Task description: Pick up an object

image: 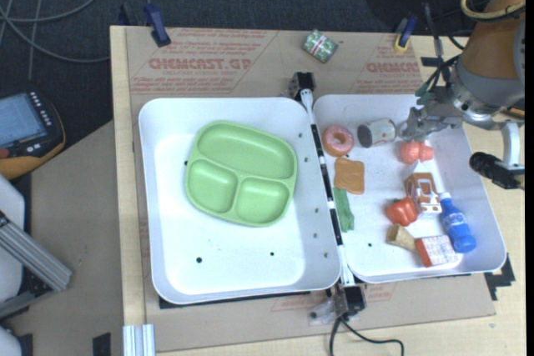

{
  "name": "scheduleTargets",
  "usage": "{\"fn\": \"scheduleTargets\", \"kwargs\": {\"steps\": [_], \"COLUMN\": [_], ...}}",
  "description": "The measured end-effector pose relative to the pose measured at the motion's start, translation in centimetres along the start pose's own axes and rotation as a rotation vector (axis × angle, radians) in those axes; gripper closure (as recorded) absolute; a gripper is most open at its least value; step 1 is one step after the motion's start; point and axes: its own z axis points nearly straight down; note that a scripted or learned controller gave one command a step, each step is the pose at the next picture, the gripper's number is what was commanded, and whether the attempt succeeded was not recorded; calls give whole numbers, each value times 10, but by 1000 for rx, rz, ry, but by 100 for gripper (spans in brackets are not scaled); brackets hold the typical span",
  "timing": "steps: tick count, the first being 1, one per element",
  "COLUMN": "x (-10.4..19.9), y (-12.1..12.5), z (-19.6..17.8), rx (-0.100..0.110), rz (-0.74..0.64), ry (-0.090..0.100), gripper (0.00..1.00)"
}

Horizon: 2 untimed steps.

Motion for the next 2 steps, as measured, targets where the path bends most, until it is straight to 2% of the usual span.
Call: {"fn": "scheduleTargets", "kwargs": {"steps": [1,2], "x": [1,-11], "y": [0,-82], "z": [1,76], "rx": [2,2], "rz": [-1,-2], "ry": [1,2], "gripper": [0,0]}}
